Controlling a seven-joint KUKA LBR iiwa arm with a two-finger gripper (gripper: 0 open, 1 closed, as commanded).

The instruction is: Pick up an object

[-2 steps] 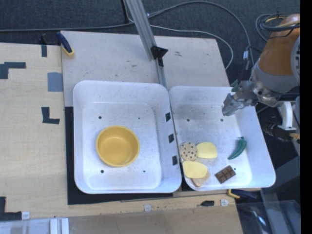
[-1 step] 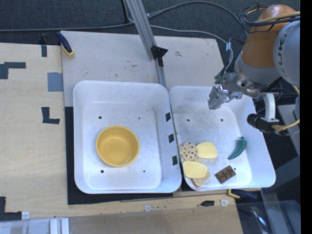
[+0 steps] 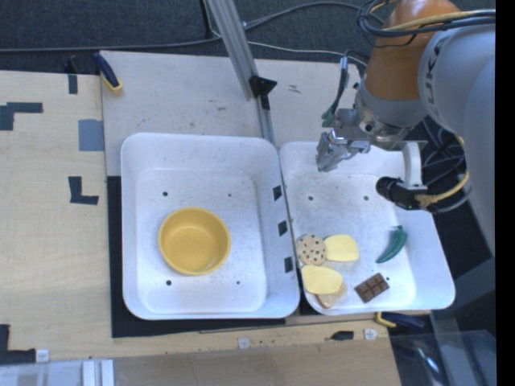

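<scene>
Looking down on the desk (image 3: 185, 95), I've got the tool (image 3: 330, 158) hanging over the far end of the right bin (image 3: 426, 292), near its top-left corner, with nothing between its tips. Whether those tips are spread or pressed together I honestly cannot tell from here; they read as one grey lump against the white.

All the candidates sit at the near end of that bin, well apart from the tool. There's a cookie (image 3: 311, 250) just beside a yellow chip (image 3: 342, 248), a bigger yellow piece (image 3: 322, 280) below them lying on something tan, a chocolate square (image 3: 372, 287) to the right, and a green pepper (image 3: 392, 244) near the right wall. The left bin (image 3: 133, 215) holds a yellow bowl (image 3: 194, 240) (tempting, but it's across the divider and wide for two fingers).

So the relation that matters: the cluster lies toward the camera from the tool, almost straight down the picture. The pepper's long axis runs on a slant, upper right to lower left, so I'd judge the wrist needs turning to close across it. The cookie and chip touch, which could spoil a clean pick.
</scene>
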